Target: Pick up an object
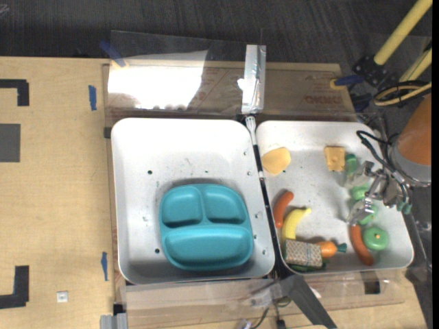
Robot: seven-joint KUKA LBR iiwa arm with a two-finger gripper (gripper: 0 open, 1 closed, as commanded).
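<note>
The right bin (312,139) holds several toy foods. Among them are a yellow-orange round piece (276,160), a cheese chunk (335,157), a red-orange hot dog (282,205), a banana (295,221), a carrot (328,248) and a woven tan block (303,252). A red sausage (360,242) and a green apple (376,238) lie at the front right. My gripper (365,203) hangs low over the bin's right side, just above the sausage and apple, among small green pieces (357,192). Nothing is visibly lifted.
The left bin (137,149) carries a teal divided tray (204,226). A clear upright divider (253,81) stands behind the bins. Cables (384,91) and a yellow pole (408,22) sit at the back right, near the arm's orange band (418,139).
</note>
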